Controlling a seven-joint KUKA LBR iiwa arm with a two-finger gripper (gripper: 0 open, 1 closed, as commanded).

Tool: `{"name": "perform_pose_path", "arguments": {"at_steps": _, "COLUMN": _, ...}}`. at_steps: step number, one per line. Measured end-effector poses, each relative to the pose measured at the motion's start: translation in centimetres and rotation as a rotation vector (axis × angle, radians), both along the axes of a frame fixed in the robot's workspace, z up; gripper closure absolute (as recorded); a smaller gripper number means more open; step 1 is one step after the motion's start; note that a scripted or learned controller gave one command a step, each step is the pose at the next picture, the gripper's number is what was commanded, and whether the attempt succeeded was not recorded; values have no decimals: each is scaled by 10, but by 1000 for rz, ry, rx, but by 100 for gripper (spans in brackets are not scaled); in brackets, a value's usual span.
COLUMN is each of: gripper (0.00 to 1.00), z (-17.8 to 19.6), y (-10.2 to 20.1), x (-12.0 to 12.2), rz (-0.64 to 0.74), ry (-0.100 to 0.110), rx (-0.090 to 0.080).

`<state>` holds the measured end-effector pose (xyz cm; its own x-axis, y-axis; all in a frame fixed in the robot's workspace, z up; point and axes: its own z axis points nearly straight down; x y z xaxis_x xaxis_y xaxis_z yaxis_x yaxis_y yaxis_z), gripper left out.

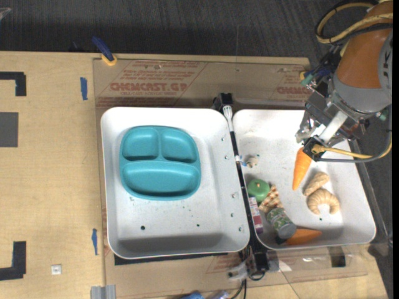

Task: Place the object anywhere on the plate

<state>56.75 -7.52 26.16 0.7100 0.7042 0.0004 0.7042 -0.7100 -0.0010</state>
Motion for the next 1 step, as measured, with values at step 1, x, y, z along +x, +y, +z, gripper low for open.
{"name": "perform_pose_path", "arguments": {"at_steps": 1, "gripper": 100, "z": -15, "y": -1, "x": -43, "rz": -254, "ry": 7, "rx": 1}}
